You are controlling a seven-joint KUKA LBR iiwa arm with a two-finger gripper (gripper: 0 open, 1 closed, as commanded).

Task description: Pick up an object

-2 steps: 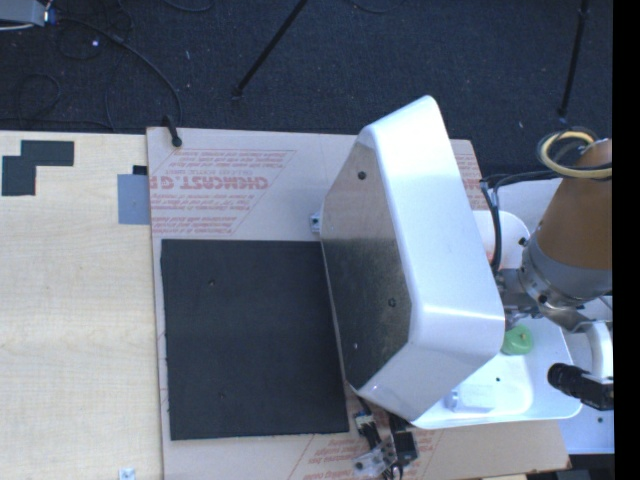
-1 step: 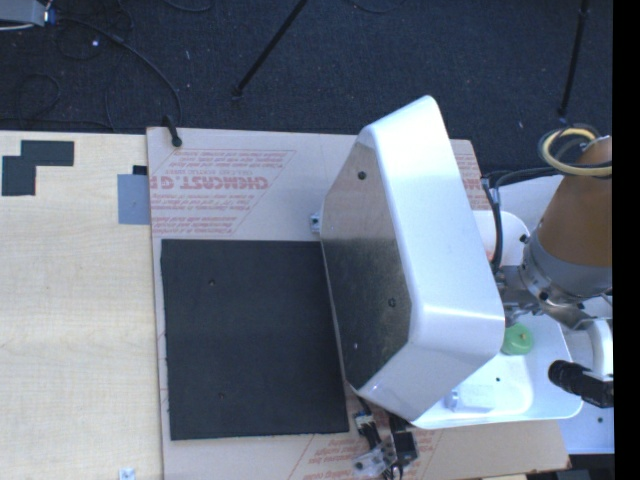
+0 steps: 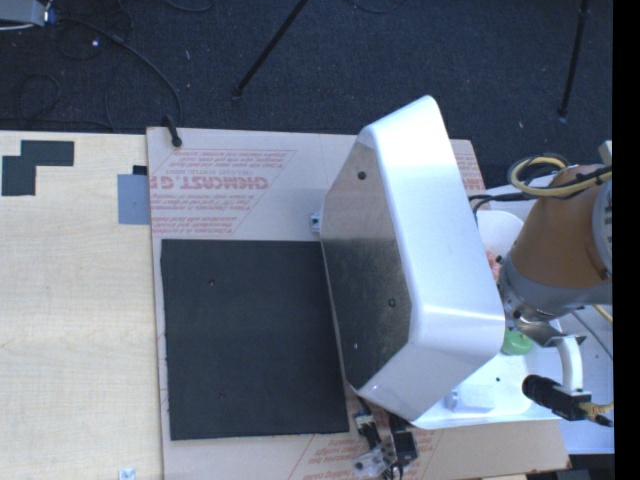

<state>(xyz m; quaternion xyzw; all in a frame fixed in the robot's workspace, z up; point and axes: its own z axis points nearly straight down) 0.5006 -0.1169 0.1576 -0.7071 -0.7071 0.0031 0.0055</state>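
Bin (image 3: 420, 258): white, tipped steeply on edge over the bench's right half.
Gripper: grip state cannot be told.

Single fixed overhead camera, looking down at a slant.

It sits well above the pale wooden bench (image 3: 70, 298), taking in a tipped shallow white plastic bin (image 3: 440, 268), with the grey, orange-banded arm (image 3: 565, 243) entering from the right.

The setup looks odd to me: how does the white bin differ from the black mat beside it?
The shallow white plastic bin is tipped up at a slant; the black square mat lies flat. The bin is glossy with raised walls; the mat is dull and thin. Both sit on the red-printed board.
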